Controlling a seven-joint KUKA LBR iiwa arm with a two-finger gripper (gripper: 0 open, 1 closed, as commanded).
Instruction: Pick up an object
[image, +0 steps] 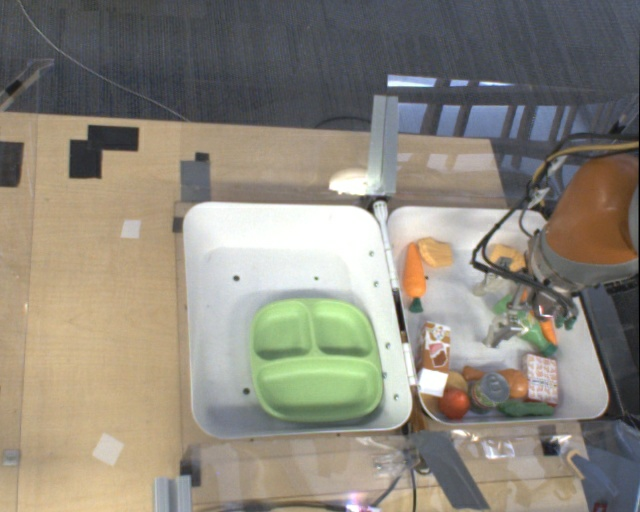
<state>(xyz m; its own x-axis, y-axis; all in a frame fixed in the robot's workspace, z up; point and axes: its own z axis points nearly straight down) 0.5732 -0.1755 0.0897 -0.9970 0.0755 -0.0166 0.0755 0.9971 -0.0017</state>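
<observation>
The end effector, its state unclear from here, hangs low in the right bin among small glossy plastic toy foods near the tabletop's right edge, where a tapered carrot or flat box could slip aside or crowd the grasp.

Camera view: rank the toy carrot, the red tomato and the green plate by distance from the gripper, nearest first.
1. Red tomato, front of the right bin, below-left of the gripper.
2. Toy carrot, by the right bin's left wall; close to the tomato's distance.
3. Green plate, left bin.
</observation>
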